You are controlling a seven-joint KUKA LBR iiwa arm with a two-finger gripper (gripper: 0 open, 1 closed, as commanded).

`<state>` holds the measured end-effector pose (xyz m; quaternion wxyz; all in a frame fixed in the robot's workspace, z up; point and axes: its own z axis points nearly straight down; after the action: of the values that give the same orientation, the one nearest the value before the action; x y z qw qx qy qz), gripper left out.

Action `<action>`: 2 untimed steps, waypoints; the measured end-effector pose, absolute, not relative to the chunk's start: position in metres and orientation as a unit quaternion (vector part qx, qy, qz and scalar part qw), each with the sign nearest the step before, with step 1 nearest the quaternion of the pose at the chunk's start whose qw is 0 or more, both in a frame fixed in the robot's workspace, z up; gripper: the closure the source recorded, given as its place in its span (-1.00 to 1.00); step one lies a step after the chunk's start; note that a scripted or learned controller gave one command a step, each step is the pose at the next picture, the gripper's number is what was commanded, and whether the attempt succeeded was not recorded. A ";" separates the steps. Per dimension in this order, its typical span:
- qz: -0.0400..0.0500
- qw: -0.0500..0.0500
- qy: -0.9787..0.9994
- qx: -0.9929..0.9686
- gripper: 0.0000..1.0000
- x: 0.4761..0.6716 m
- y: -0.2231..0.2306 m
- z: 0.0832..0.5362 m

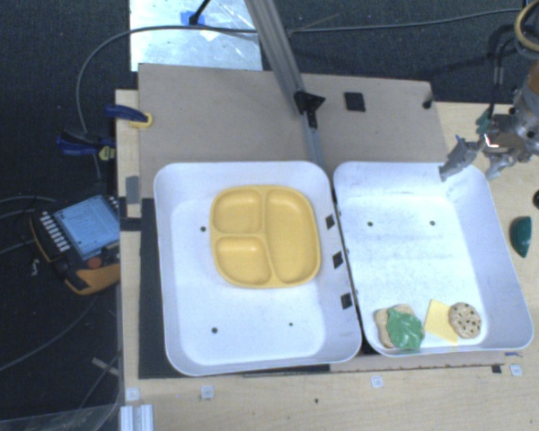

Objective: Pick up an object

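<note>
Gripper (474, 158) hangs over the right white plastic bin (404, 241), up at its 1 o'clock corner, fingers spread and pinching nothing. The pickable stuff, a green leafy toy (404, 329), yellow cheese wedge (441, 321) and round chocolate-chip cookie (465, 320), huddles at 6 o'clock, touching. I reckon a grab there could nudge neighbours or snag two.

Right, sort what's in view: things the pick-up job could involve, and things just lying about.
Job in hand:
- pincer, above the right bin's far right corner, fingers apart, holding nothing
- right bin
- green toy, yellow wedge and cookie, along its near edge

Lying about:
- yellow divided tray in the left bin
- blue clamps
- handheld device
- green object on the bench
</note>
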<state>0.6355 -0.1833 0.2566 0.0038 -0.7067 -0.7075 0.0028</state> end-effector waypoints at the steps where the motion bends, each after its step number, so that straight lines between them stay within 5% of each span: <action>1: 0.000 -0.001 -0.708 -0.706 -1.00 0.638 -0.183 0.264; 2: 0.001 0.000 -0.708 -0.707 -1.00 0.639 -0.188 0.203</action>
<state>0.6385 -0.1879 0.2029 0.0005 -0.7066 -0.7076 0.0008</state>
